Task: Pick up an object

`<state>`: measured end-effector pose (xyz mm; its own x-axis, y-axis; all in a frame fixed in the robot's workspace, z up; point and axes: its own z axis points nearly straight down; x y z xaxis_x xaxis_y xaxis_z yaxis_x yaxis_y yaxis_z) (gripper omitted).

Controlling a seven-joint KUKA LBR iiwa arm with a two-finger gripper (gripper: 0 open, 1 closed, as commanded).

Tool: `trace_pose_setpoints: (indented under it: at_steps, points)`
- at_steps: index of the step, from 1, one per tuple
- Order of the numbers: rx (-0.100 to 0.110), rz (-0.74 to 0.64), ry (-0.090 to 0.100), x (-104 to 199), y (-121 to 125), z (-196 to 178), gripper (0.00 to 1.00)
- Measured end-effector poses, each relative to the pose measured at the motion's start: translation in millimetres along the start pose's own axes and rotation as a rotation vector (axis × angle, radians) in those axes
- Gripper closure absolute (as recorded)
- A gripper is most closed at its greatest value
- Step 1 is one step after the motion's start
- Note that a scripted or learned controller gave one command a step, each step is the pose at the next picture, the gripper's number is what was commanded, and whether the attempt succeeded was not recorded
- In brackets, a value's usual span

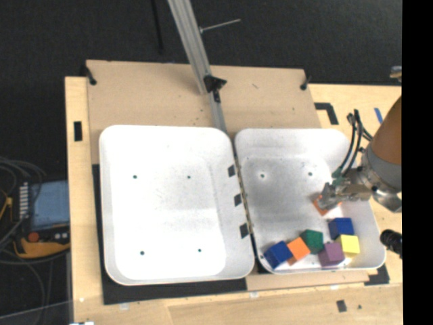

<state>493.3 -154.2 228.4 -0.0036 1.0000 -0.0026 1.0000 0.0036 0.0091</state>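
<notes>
Gripper point(329, 198) sits low over the right bin point(284, 147), near its right wall, at the end of the arm point(387, 151) that comes in from the right edge. Finger spread: cannot tell; the metal end is small and blurred. A small orange-red piece point(321, 207) shows just under and left of the tip, touching or overlapping it in this view; whether it is gripped cannot be told.

Blocks lie in the near right corner of the right bin, below the gripper:
- dark blue block point(340, 227), closest to the tip, just below it
- yellow block point(350, 244), just below the dark blue one
- purple block point(331, 253), left of the yellow, touching or nearly so
- green block point(312, 239), left of the purple
- orange block point(298, 248), against the green
- blue block point(277, 254), leftmost, close to the near wall

The cluster hugs the near wall and right corner. Centre and far half of the right bin are bare floor, giving room to the gripper's left and beyond it. Cables point(352, 144) run from the wrist over the far right of the bin.

Left bin point(166, 202) abuts the right one along a shared middle edge; its floor shows only a few dark dots. Both bins rest on a wooden bench point(196, 90). A slanted metal rail point(191, 39) crosses the far side.
</notes>
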Motion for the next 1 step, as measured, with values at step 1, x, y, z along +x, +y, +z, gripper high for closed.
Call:
trace_pose_setpoints:
  at_steps: [1]
  points:
    - [0.001,-0.001,0.0,-1.1,2.4,-54.0,1.0]
